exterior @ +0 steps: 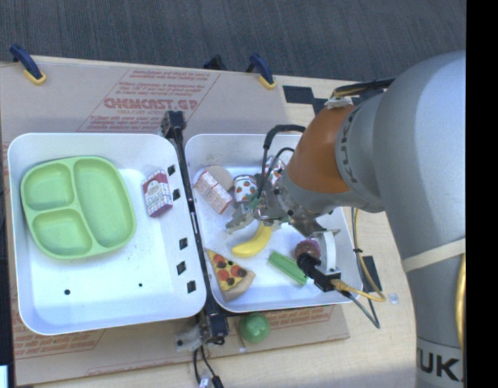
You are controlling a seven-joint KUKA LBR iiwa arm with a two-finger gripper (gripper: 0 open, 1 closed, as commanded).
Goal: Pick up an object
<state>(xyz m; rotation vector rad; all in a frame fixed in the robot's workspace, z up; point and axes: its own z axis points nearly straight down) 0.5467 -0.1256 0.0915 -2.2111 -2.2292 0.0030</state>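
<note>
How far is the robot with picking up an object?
Done: the gripper is down in the right bin, just above the yellow banana. In hand: nothing visibly held. Left: to grasp and lift something; the pizza slice and green block lie untouched.

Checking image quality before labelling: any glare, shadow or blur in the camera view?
Camera view: bright, even light; left bin and right bin near washed out white, no hard glare. The arm shadows the right bin around the banana. Gripper area is soft and cluttered; green divided plate reads sharp.
</note>
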